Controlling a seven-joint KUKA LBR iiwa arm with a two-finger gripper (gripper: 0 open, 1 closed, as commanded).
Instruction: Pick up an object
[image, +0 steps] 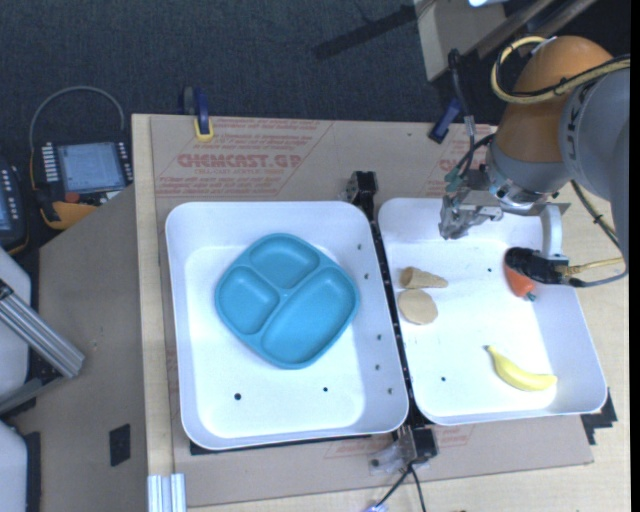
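Observation:
My gripper (458, 224) hangs over the far left part of the right bin (570, 340), above bare white floor. Nothing shows in its grasp. Two tan pieces lie near the bin's left wall: a pointed one (423, 278) and a rounder one (418, 307) just in front of it, both a short way in front of the gripper. A yellow banana (520, 372) lies toward the near right corner. A small orange-red thing (522, 285) sits at mid right, partly hidden under the robot's fittings.
The left bin (200, 380) holds a blue divided plate (288, 299) in its middle. A black clip (361, 186) sits at the far end of the wall between the two bins. The arm reaches in from the upper right.

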